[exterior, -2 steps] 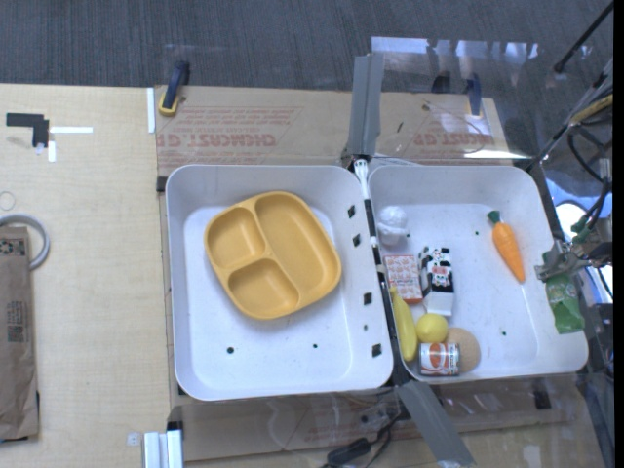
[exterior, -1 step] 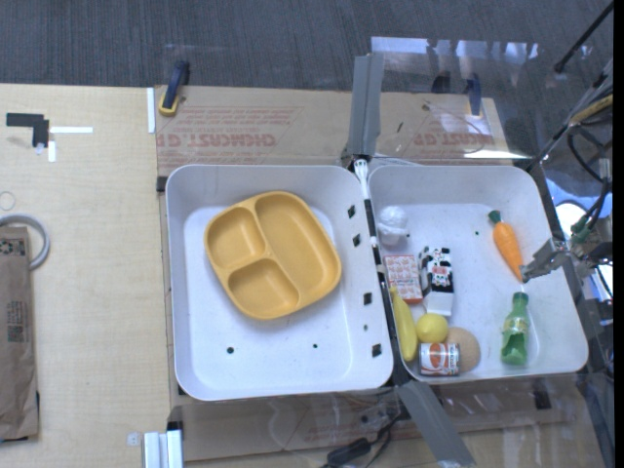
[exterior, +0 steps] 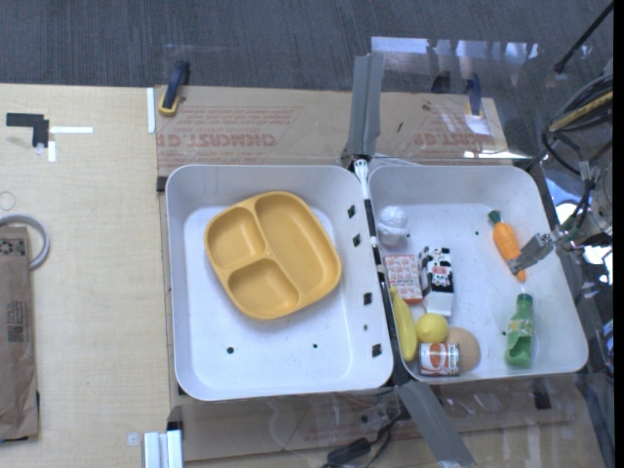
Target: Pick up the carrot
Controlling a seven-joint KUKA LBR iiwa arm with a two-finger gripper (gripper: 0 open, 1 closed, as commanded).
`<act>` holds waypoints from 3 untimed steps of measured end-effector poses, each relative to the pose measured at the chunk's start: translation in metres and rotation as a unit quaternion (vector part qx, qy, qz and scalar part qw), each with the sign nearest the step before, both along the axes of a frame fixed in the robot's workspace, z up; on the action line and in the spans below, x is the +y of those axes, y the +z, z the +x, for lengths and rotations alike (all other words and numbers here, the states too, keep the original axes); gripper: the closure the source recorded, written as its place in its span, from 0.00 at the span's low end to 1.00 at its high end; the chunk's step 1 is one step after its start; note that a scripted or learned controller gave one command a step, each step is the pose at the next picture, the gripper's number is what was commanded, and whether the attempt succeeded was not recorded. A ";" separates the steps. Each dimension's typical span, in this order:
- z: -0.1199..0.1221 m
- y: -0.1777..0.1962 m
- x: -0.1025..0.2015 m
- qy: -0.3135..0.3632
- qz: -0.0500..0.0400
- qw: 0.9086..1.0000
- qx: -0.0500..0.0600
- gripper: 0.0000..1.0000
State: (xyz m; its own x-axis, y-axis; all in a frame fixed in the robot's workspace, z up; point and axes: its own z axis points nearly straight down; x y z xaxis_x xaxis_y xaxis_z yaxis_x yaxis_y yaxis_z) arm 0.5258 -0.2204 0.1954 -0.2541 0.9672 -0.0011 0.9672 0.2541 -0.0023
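With the carrot (exterior: 504,241) lying near the right wall of the right bin (exterior: 546,357), the end effector (exterior: 532,253) is hovering just beside it, its opening unclear, needing to be straddling the orange body before closing.

Open floor surrounds the carrot (exterior: 505,241); green bottle (exterior: 520,331) stands well below.

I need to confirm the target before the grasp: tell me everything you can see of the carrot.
The small orange toy carrot with a green top looks like smooth plastic. It lies flat on the floor of the right white bin, near the far right side, green end pointing away, tip toward the near-right. The grey metal hand sits right at its lower end; whether they touch is unclear. Other items lie apart from it.
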 end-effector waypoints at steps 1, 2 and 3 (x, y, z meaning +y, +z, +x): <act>0.067 -0.102 0.005 -0.021 0.004 1.000 -0.001 0.00; 0.068 -0.092 0.003 -0.020 0.001 1.000 -0.001 1.00; 0.058 0.020 0.031 -0.157 -0.001 0.988 0.000 1.00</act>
